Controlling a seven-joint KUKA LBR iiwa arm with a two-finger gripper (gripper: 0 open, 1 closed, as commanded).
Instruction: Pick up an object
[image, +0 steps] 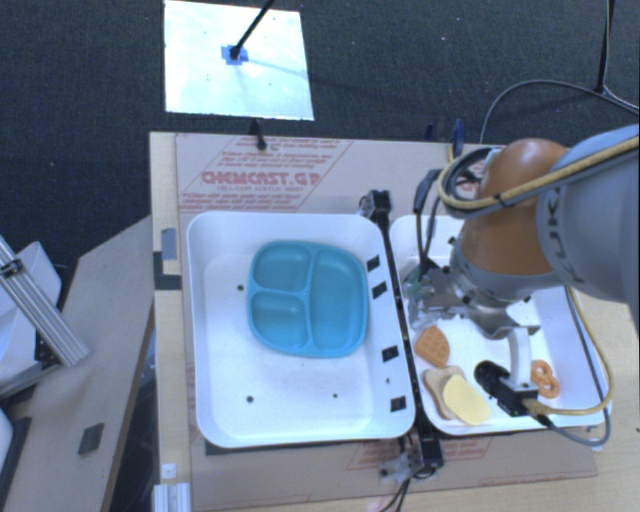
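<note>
Bench top (120, 300) of pale wood holds two shallow white bins side by side. You see the big grey robot arm with the orange band (560, 220) reaching over the right bin (408, 240). The left bin (225, 400) holds a blue plastic plate with three sections (305, 298), lying flat. The gripper (425, 305) hangs low at the right bin's left side, and you cannot tell if it is spread or closed. Just below it lies an orange waffle piece (432, 346). Nearer the front lies a tan bread slice (437, 383) with a pale yellow oval piece (465, 400) touching it. A small orange pretzel (545, 377) lies off to the right.
</note>
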